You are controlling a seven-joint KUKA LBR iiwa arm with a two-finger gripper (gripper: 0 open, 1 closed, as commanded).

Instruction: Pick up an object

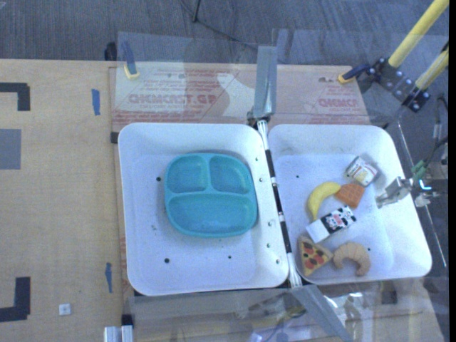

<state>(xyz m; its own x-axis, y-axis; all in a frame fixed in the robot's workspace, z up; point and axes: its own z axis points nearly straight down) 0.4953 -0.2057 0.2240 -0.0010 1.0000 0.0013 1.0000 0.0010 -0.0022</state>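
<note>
The right bin (306, 155) holds several toy foods. A yellow banana (322, 197) lies near the middle, with an orange square cracker (350, 194) touching its right end. A small white and yellow box (362, 170) sits above them. Below the banana lies a black-and-white carton (331, 224) on its side. A pizza slice (313, 255) rests at the bin's lower left, and beside it on the right is a tan croissant (353, 256).
The left bin (142, 248) carries a teal divided plate (211, 194). A small metal clamp (402, 189) juts at the right bin's right rim. Yellow poles with a black bracket (399, 80) stand at the upper right. Wooden bench (57, 191) stretches to the left.
</note>
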